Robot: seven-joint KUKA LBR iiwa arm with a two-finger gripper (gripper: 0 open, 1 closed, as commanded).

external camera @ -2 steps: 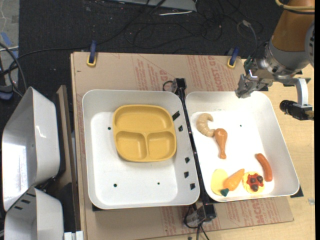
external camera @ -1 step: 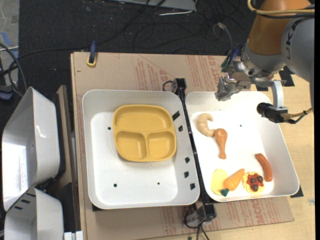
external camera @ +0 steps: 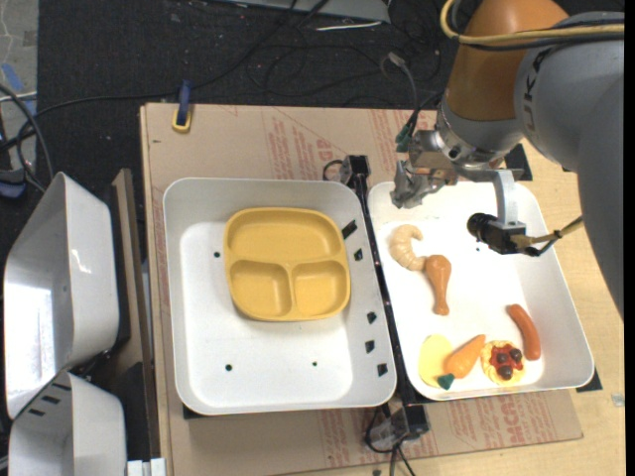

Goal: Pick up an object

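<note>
Grey and smooth, with a glossy orange band above the wrist, your arm (external camera: 556, 77) reached in from the right and hung over the far left corner of the right bin. Under it all lay a bare cardboard sheet (external camera: 288, 137), matte and tan with faint red print.

You had 2 shallow white bins side by side, both glossy plastic with rounded corners. The left bin (external camera: 198, 365) carried a yellow tray (external camera: 288, 264), a rounded rectangle split into 3 compartments. The right bin (external camera: 561, 296) carried the small items, all of them lying on its floor.

Your gripper (external camera: 410, 194) was metallic and boxy; it sat just above the bin's far left edge, near the pale shrimp but apart from it. Whether it was released or clenched, you could not tell from this slant, and nothing showed inside it.

The brown drumstick (external camera: 438, 279) lay next, its thick end touching the pale curled shrimp (external camera: 404, 245). The orange carrot (external camera: 463, 356) rested tilted across a flat yellow disc (external camera: 431, 358). A smooth red sausage (external camera: 524, 330) lay near the right wall, and beside it a small tart with dark berries (external camera: 504, 360).
</note>
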